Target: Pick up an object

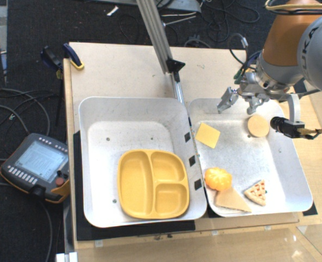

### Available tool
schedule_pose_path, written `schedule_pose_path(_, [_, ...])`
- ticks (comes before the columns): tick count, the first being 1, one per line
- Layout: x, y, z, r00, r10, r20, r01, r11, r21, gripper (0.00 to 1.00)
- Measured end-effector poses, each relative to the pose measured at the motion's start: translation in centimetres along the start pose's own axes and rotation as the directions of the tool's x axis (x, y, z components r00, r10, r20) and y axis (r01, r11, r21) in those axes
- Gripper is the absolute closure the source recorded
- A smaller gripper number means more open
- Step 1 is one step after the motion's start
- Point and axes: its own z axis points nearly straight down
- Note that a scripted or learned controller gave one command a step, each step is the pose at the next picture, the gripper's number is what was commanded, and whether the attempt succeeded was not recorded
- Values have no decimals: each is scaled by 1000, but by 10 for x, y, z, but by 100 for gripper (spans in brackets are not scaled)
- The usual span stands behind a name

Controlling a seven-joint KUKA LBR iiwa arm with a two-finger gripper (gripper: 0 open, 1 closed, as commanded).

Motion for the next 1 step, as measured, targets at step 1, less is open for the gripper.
schedule_pose_path(1, [0,0,0,1000,0,0,0,1000,0,0])
